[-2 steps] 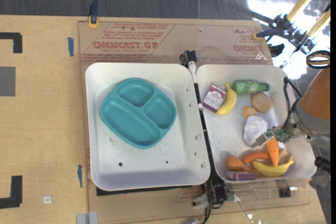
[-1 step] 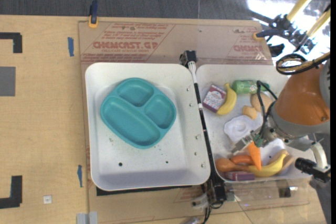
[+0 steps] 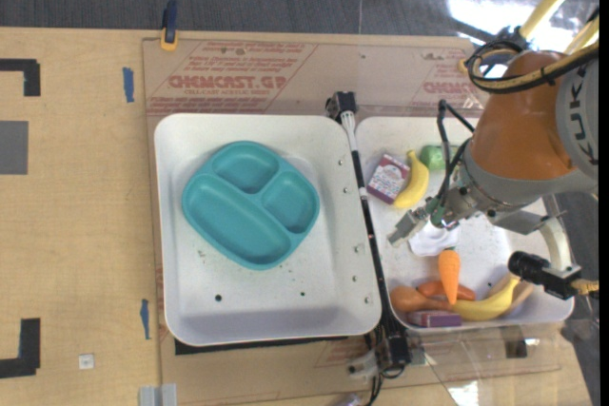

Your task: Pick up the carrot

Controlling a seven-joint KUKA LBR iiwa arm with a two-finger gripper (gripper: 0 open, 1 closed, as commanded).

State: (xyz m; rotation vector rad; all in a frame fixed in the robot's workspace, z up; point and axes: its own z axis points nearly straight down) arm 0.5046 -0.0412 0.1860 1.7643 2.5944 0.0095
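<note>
The gripper [image 3: 430, 222] hangs open and empty; the carrot [image 3: 448, 272] lies just below it, ungrasped. All lifting remains.

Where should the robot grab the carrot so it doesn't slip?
Probably around the thick upper part of the carrot, coming straight down from above. It lies roughly upright in the view, so fingers should close across its width. Its lower end rests against the banana, leaving less room there.
</note>
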